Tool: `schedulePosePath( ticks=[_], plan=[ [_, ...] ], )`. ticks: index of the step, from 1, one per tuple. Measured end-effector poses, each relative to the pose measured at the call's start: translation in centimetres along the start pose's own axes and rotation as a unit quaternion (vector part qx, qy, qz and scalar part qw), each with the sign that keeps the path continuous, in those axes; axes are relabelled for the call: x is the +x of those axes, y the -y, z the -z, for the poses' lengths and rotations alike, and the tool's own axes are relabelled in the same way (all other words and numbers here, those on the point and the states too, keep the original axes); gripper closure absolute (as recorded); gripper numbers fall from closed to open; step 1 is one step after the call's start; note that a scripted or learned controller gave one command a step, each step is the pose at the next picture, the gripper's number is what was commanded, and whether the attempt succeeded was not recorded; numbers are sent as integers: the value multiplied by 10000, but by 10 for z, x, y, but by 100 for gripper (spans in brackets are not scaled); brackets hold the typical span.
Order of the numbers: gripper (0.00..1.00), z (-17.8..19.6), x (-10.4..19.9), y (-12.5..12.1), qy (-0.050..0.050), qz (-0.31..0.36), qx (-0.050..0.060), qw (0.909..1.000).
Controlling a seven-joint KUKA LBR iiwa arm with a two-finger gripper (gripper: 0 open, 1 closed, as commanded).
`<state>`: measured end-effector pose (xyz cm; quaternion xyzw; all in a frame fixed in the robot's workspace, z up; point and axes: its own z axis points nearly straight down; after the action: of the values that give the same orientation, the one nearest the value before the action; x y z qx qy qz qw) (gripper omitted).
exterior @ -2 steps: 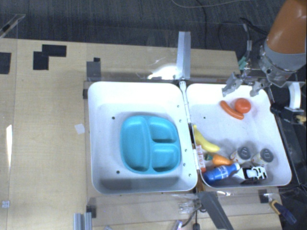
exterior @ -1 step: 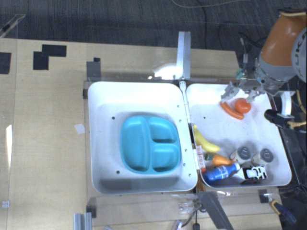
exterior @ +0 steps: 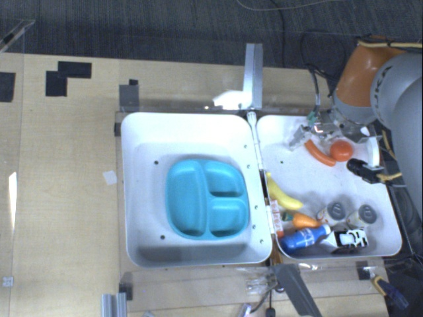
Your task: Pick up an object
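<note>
One gripper [exterior: 316,129] hovers over the right bin [exterior: 386,243] beside an orange carrot [exterior: 320,153], grip state unclear.

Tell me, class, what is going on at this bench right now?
A grey robot arm reaches into the right bin, its gripper low by an orange carrot-like toy and a small orange ball. Nothing looks lifted yet. The left bin holds a blue divided tray.
</note>
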<state>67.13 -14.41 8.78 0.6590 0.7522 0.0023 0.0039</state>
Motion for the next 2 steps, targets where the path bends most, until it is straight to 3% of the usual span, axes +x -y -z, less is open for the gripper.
schedulePosePath(
  ticks=[1,2],
  plan=[
    [100,14,1,-3,2,11,-41,10000],
    [100,116,84,2,-9,-253,3,9997]
  ],
)
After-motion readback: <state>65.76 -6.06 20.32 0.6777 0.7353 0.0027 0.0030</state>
